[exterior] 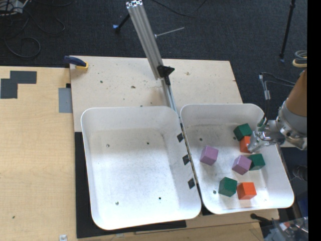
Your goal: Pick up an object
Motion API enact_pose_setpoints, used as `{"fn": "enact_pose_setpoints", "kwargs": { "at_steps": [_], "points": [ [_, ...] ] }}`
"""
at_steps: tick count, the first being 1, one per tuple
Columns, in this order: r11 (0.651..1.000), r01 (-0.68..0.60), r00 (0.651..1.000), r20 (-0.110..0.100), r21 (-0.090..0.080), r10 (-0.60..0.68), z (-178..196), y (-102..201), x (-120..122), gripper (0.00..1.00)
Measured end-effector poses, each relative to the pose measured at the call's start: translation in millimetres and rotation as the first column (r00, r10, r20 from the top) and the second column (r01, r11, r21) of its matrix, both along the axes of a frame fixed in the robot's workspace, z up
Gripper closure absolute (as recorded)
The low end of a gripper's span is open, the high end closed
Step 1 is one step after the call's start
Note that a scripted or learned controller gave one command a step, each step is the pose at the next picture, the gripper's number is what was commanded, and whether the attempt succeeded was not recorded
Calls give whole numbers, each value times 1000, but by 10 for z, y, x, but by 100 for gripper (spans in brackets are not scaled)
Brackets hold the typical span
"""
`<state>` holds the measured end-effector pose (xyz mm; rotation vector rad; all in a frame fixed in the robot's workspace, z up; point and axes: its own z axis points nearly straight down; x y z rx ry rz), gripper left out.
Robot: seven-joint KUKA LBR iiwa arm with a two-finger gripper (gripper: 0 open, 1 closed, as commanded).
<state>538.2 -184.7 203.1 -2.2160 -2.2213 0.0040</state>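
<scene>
- The tool (257, 140) is low in the right bin (281, 197), at an orange cube (245, 144) beside a green cube (243, 131).
- I cannot tell its state.

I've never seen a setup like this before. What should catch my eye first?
Probably the coloured blocks scattered in the right bin: two purple, three green and two orange. The gripper reaches in from the right, down by the upper orange block. Next is the left bin, and a tilted metal bar rising behind the bins.
</scene>
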Motion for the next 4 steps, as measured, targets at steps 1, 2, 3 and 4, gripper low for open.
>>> {"fn": "enact_pose_setpoints", "kwargs": {
  "at_steps": [1,2,3,4],
  "points": [
    [1000,-1,1000,1,2,1,91,452,-48,100],
    [1000,-3,1000,1,3,3,209,1004,-74,100],
    [1000,-2,1000,0,2,2,151,1451,-49,100],
    [1000,-3,1000,1,2,3,162,2087,-40,100]
  ]
}}
